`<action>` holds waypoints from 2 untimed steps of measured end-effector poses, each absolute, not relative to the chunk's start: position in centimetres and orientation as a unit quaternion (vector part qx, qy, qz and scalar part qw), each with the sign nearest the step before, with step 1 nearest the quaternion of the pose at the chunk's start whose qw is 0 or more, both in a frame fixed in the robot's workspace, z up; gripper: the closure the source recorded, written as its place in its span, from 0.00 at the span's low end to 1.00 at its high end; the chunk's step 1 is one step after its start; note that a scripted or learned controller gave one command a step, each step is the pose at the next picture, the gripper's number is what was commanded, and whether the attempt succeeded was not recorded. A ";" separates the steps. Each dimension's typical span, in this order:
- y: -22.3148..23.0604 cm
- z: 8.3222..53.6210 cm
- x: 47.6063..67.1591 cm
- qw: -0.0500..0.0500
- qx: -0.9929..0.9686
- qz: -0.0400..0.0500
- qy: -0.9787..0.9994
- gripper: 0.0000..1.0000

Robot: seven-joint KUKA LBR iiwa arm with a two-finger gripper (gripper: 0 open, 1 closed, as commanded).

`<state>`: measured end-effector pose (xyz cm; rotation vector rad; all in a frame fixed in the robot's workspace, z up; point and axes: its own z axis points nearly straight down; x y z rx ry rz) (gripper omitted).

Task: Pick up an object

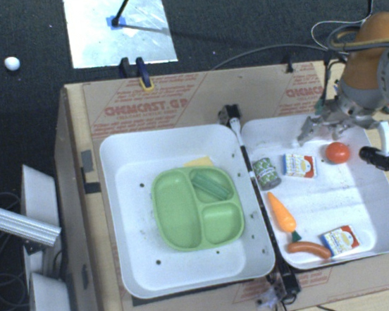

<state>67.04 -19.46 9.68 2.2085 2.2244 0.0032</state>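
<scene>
Two white bins stand side by side on the bench: the left bin point(132, 195) holds one green divided tray point(196, 208), with one green ridged item point(211, 183) lying in its upper right compartment and one yellow flat piece point(199, 163) showing at its far edge. The right bin point(370, 195) holds six items: one small can point(266, 172), two small cartons, the first point(299, 165) near the centre and the second point(340, 240) towards the near right corner, one tomato point(337, 151), one carrot point(281, 212) and one sausage point(308, 249) at the near edge.
</scene>
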 end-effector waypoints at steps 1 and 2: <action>-18.8 8.5 66.9 0.001 0.706 0.000 0.708 0.00; -18.8 9.7 67.0 0.003 0.705 0.001 0.709 1.00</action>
